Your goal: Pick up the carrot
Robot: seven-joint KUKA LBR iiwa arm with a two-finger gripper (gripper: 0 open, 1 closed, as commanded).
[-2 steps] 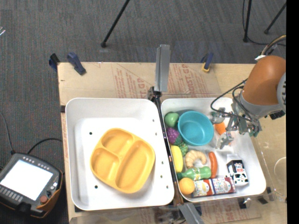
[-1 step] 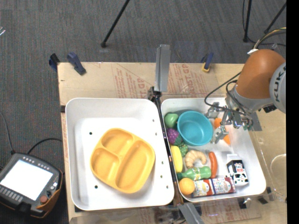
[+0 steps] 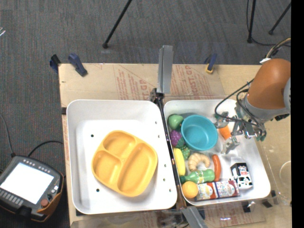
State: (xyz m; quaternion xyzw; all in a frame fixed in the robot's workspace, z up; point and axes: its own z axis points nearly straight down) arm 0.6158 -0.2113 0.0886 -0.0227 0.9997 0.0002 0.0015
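Gripper: low over the right bin's far right part, just right of the teal bowl.
Jaws: clamped on the carrot, whose orange body shows between the fingers.
Carrot position: at the bowl's right rim, in the gripper.
Right bin contents: toy foods, including an orange sausage and a milk carton, near of the gripper.
Left bin: holds a yellow divided plate.
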